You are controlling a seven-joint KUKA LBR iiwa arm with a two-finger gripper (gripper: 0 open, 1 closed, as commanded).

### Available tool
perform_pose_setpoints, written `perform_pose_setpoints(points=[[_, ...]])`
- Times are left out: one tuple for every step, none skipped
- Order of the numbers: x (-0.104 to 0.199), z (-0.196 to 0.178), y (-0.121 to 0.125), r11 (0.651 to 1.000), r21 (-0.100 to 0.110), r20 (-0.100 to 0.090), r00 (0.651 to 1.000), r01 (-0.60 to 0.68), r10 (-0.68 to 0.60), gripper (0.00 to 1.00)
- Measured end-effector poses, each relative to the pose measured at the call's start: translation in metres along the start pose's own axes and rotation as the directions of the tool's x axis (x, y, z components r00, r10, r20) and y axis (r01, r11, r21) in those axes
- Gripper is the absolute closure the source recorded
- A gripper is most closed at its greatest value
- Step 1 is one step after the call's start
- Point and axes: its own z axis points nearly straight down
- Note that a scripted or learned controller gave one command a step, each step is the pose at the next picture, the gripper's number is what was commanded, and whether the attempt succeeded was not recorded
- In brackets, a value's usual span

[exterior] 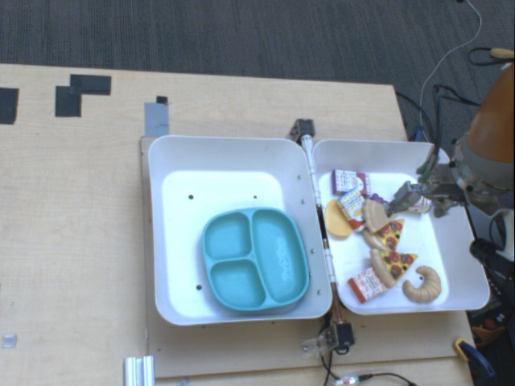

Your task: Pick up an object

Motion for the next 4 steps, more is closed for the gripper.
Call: perform_pose_setpoints(points=[[-0.009, 0.158, 0.023, 1.000, 0.002, 0.000, 1.000, -0.003, 0.003, 0.00], [-0.008, 0.147, 0.025, 1.000, -0.002, -0.001, 1.000, -0.002, 0.002, 1.00], [0.042, 0.066, 0.005, 1.000, -0.002, -0.001, 1.000, 0.000, 0.000, 1.00], [0.041, 0.067, 0.005, 1.000, 0.000, 0.000, 1.000, -0.001, 0.001, 0.00]])
